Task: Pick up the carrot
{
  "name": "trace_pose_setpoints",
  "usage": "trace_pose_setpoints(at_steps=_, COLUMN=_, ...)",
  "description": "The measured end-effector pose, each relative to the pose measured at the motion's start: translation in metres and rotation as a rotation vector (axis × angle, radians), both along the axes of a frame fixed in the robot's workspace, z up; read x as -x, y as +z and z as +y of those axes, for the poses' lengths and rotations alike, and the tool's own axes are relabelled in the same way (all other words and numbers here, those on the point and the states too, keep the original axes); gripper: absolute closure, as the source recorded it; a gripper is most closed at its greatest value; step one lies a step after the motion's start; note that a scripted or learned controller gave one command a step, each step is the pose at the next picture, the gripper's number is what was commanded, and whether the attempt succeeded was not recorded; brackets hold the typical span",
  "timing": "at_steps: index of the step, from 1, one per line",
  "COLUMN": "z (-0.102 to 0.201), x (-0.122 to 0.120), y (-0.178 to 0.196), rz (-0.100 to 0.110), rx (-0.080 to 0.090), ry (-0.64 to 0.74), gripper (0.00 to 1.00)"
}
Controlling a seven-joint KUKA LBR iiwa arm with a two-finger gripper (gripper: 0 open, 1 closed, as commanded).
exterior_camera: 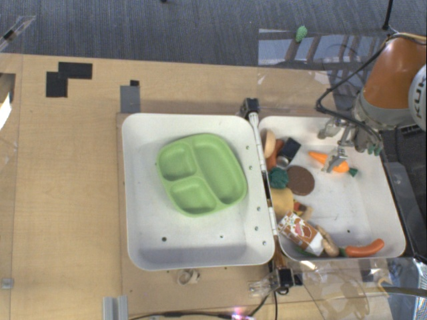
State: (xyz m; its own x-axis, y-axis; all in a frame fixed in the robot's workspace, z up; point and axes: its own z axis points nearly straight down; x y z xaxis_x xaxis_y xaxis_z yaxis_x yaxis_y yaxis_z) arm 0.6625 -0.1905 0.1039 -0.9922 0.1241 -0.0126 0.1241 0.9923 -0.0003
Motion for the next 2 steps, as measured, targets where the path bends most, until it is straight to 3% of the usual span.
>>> trace_pose_setpoints(at_steps=1, z=-0.010, x=0.026, y=-0.016, rz=0.000, rx=-0.003, ry=-0.216, gripper=0.00)
trace_pose_setpoints(at_steps=2, z=-0.014, x=0.013, y=-0.015, rz=-0.002, rx=-0.006, ry=-0.505, gripper=0.00)
